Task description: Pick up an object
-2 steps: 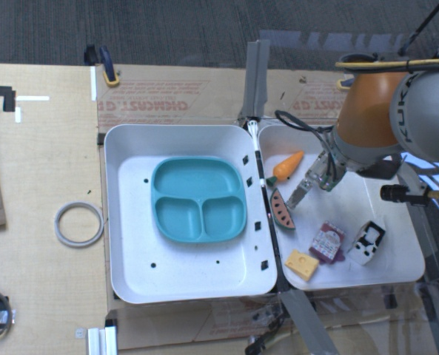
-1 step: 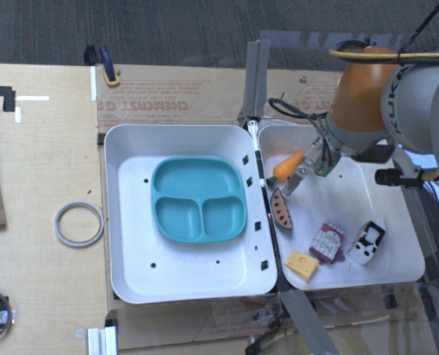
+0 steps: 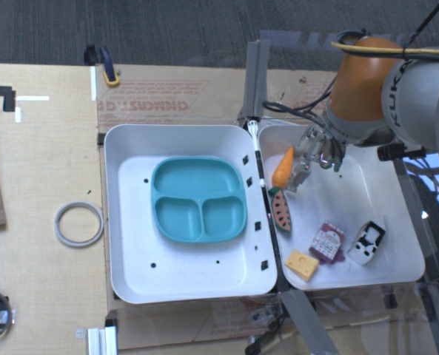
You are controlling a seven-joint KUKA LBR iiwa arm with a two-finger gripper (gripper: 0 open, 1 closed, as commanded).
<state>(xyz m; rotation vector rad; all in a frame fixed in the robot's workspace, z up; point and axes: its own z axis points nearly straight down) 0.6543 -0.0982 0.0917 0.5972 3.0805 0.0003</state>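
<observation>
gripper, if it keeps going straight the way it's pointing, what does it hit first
Probably the carrot. The gripper points down and toward the left wall of the right bin, and the carrot lies right beside its tip there. Depth is hard to judge from above, so it could reach the bin floor beside it instead.

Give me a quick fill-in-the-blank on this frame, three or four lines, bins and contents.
1. The teal divided tray lies in the ____ bin.
2. The gripper hangs over the right bin, close beside the ____ carrot.
3. The watermelon slice lies against the right bin's ____ wall.
4. The cheese wedge lies just left of the ____ packet.

Missing words: left; orange; left; maroon
</observation>
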